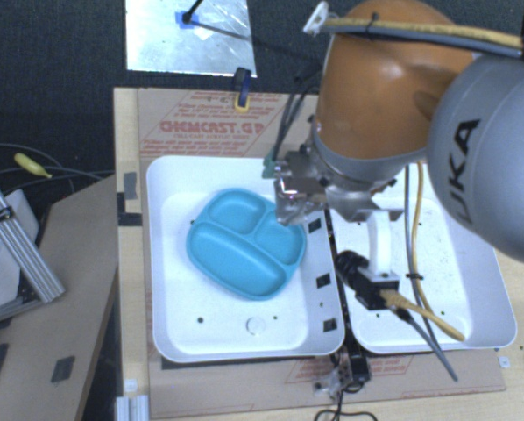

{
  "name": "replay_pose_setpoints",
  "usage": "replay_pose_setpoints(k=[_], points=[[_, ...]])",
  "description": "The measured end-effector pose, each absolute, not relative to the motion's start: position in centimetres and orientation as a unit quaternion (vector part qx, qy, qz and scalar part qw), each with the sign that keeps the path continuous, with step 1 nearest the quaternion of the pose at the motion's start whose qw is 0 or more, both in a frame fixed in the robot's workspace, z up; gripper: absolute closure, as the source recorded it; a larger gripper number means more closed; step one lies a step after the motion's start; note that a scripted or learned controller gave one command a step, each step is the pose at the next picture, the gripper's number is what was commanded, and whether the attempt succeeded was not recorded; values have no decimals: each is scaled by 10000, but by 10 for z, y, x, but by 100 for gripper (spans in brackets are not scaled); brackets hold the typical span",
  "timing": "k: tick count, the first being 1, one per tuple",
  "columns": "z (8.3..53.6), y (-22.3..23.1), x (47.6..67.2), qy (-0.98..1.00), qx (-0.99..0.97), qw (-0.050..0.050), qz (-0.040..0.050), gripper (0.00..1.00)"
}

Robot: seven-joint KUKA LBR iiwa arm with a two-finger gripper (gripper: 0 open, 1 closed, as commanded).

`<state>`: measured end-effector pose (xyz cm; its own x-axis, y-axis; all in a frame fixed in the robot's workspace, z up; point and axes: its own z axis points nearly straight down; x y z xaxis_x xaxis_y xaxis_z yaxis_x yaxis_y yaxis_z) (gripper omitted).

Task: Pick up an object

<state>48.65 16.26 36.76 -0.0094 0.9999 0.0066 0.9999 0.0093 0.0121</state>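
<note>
One blue divided plastic plate [244,254], unlifted in my left white bin [170,323]; end effector [290,204] at its rim, state indiscernible.

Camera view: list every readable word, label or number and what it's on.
"CHEMCAST GP", red print on the brown sheet under the bins, behind the left bin.
A smaller red line beneath it: too small to read.
"KUKA", dark letters on the grey arm, seen in part.
Blue divided plate: no text.

blue divided plate [241,254] | three compartments (upright) | flat in left bin [170,323]
</note>
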Motion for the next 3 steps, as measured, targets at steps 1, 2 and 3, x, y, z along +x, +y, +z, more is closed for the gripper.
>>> replay_pose_setpoints(k=[1, 2, 3], points=[[545, 143, 487, 7086, 7056, 45, 97, 100], [483, 235, 485, 7114, 7028, -14, -9, 100], [420, 184, 486, 7056, 7086, -6, -24, 100]])
